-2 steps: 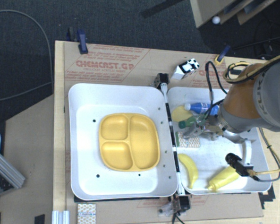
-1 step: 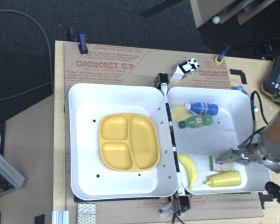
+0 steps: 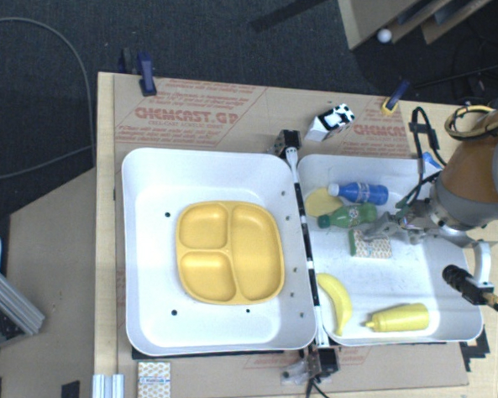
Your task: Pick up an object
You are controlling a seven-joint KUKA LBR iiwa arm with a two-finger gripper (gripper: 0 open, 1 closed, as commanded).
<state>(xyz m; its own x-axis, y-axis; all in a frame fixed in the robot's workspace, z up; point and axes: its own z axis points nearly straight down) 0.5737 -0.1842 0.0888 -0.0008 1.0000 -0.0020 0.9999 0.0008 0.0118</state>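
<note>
I see the gripper low in the right bin; the green bottle lies at 9 o'clock, long axis 3-to-9; jaw state unclear.

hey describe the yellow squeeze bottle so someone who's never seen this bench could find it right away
Look in the right-hand white bin, along its near edge. The yellow plastic squeeze bottle lies on its side there, right of the yellow banana. Unlike the curved banana, it is straight, blocky and has a nozzle.

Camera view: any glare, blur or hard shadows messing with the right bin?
Camera view: even, soft light, faint shadows; the right bin reads bright white but not blown out; the banana and yellow bottle are sharp; the gripper is small and slightly soft.
</note>
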